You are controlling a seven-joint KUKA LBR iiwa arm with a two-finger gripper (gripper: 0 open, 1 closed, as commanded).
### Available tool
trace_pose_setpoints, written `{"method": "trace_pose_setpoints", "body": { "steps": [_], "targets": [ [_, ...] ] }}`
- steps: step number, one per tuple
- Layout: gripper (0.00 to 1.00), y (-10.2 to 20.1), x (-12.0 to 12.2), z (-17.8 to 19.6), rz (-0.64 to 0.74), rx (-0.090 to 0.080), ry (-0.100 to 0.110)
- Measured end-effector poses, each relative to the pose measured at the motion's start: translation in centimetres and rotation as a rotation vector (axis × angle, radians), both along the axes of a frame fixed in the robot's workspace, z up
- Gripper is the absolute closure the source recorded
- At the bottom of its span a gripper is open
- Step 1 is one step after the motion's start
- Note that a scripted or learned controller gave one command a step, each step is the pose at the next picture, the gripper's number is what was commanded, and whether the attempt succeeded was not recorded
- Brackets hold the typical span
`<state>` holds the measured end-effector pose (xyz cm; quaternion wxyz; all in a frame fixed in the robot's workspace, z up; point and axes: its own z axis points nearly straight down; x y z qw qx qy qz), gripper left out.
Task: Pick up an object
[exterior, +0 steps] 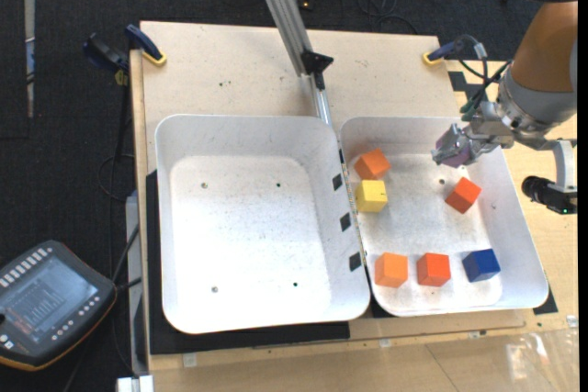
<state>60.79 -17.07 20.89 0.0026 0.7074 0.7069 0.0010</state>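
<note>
White plastic bins sit side by side on a pale wooden desk (239, 60), and every block lies in the right bin (514, 225). The left bin (243, 216) shows a speckled floor.

In the right bin, an orange block (372, 164) lies near the dividing edge towards the back, and a yellow block (372, 196) sits just in front of it, the two nearly touching. A red-orange block (462, 195) lies alone nearer the bin's right side, tilted so that a corner points forward. Along the front wall three blocks stand in a row: another orange block (391, 269), then a red block (434, 269) just beside it, then a blue block (480, 264) at the right end, a little apart.

The arm (547, 60) comes in from the right, its orange band above a grey wrist. The pincer (452, 153) hangs over the back of the right bin, just behind and slightly left of the tilted red-orange block and apart from it. Whether its tips are apart or together cannot be told from this angle, and no block shows between them.

A slanted metal rail (280, 0) crosses the back of the desk and ends above the seam between the bins. Yellow-tipped clamps (147, 46) grip the desk's back corners. A handheld control pad (46, 303) rests on the dark floor at the front left.
</note>
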Motion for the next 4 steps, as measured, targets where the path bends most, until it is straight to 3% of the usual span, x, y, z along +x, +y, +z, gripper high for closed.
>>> {"method": "trace_pose_setpoints", "body": {
  "steps": [1,3,4],
  "targets": [
    [1.0,-0.1,0.7,4.4,0.003,0.0,-0.001],
    [1.0,11.7,0.0,2.8,0.01,0.005,0.007],
    [1.0,16.1,0.3,2.9,0.009,0.003,0.006]
  ]
}}
